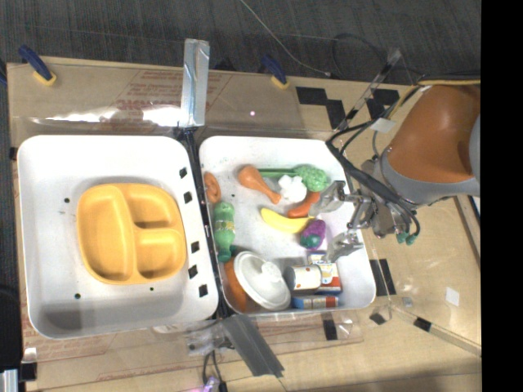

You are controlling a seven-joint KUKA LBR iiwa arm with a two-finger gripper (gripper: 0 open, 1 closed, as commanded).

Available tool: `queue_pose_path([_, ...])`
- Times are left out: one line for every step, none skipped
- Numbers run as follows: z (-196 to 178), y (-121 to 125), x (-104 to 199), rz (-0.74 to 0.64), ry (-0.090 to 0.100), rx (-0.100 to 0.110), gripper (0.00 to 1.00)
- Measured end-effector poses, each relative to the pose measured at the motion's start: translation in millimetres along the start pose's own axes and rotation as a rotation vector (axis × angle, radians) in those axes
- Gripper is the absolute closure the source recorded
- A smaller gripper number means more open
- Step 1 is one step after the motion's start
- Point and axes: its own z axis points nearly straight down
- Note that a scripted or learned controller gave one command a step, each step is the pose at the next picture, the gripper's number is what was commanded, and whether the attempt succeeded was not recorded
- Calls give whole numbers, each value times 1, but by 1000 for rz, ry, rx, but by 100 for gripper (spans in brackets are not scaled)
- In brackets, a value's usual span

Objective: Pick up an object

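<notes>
Metal fingers [335,193] of the hand [341,219] stand wide apart over the right edge of the right bin [245,147], one fingertip near the orange carrot [301,206], the other low by the purple toy [313,233]. Nothing sits between them. Behind the hand, the grey wrist with its cables runs right to the orange band [433,137] of the arm.

Just left of the hand lie the purple toy and a yellow banana [283,220], the banana touching the carrot's lower end. Above them sit a white lump [291,189], a green leafy piece [310,175] and an orange drumstick [257,180]. Below the hand, a small can [307,278] and a flat box [317,301] rest along the bin's front wall, beside a white bowl [263,282] tipped over something orange-brown. Along the bin's left wall lie a green bottle [223,231] and a small orange piece [212,188].

Further left, the left bin [41,219] holds a yellow divided tray [131,231] with three compartments. Both bins rest on the bench [425,300], with blue clamps [38,65] along its back edge.
</notes>
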Motion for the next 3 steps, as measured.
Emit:
queue_pose_path([121,-14,-27,55,-16,6,0])
queue_pose_path([126,10,-44,143,-5,0,0])
queue_pose_path([102,34,-137,230,-5,0,0])
